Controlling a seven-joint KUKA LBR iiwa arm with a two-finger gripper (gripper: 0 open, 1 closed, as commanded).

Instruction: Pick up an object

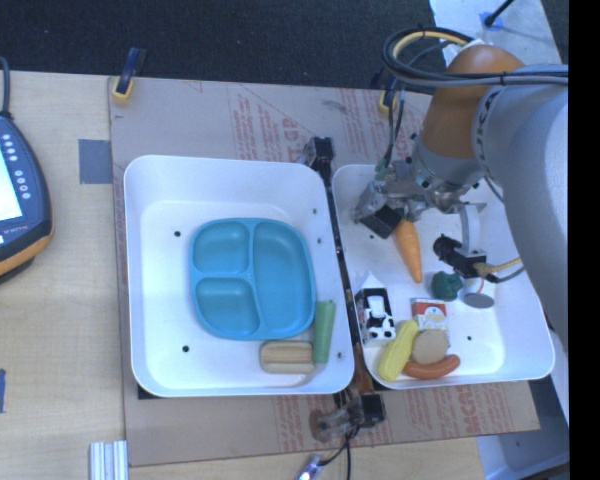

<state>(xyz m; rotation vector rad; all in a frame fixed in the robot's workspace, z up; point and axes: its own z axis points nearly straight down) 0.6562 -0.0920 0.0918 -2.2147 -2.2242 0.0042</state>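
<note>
Orange plastic carrot, judged light, stiff and slick, is best taken across its thick upper end; the hand hangs just beside it, its state not discernible.

A pale wooden bench fills the lower view, overlaid at centre by a brown cardboard sheet printed with faint red lettering. At twelve o'clock the floor is dark carpet. At nine o'clock a teach pendant with a lit screen rests on the wood, a grey tape patch just beside it, bright light falling across everything
</note>
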